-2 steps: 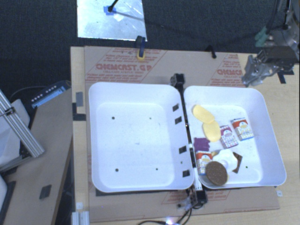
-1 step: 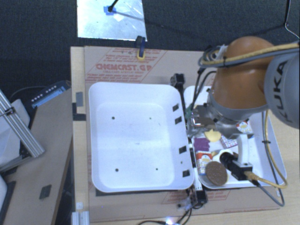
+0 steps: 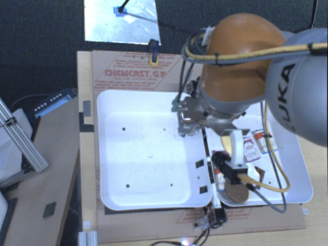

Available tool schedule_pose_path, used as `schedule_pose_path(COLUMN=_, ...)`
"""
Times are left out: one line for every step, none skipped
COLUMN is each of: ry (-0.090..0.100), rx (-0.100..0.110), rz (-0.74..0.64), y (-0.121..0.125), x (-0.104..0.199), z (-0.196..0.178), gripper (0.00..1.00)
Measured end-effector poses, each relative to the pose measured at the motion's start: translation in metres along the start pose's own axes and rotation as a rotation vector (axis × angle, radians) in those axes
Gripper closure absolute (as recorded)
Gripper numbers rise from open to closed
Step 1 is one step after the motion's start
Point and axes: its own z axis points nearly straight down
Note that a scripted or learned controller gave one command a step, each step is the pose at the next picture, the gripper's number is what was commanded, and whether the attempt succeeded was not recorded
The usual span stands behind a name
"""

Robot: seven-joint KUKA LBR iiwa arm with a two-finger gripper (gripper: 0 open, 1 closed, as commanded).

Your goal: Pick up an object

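Packets (image 3: 249, 149) and a brown disc (image 3: 237, 192) are the candidates here, all lying in the right bin (image 3: 302, 186). The packets are right of centre and the disc sits at the lower right, close to that bin's near rim. Nothing has hold of them.

On to the gripper (image 3: 185, 123): it's at mid-frame, over the right rim of the left bin (image 3: 148, 158), just beside the seam where the two bins meet. Open or closed? Can't tell, because the wrist above hides it, and nothing shows in its grasp. Whether it touches the rim can't be made out either. It's well apart from the disc, with the packets off to its right.

The arm (image 3: 297, 94) sweeps in from the right edge, its grey link carrying big black lettering. The orange band (image 3: 241, 45) bulges at upper centre-right, and the wrist drops down and left from there toward the bins.

Both bins rest on a cardboard sheet (image 3: 133, 72) with red print. A clamp (image 3: 153, 53) grips its far edge, and a shiny foil sheet (image 3: 120, 14) lies at the upper left.
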Motion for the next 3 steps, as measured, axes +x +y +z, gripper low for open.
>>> schedule_pose_path(ry=-0.002, rx=-0.015, rz=0.016, y=0.01, x=-0.072, z=-0.149, gripper=1.0)
schedule_pose_path(ry=-0.002, rx=0.001, rz=0.007, y=-0.007, x=-0.061, z=-0.17, gripper=1.0)
schedule_pose_path(ry=-0.002, rx=0.004, rz=0.006, y=-0.007, x=-0.043, z=-0.177, gripper=1.0)
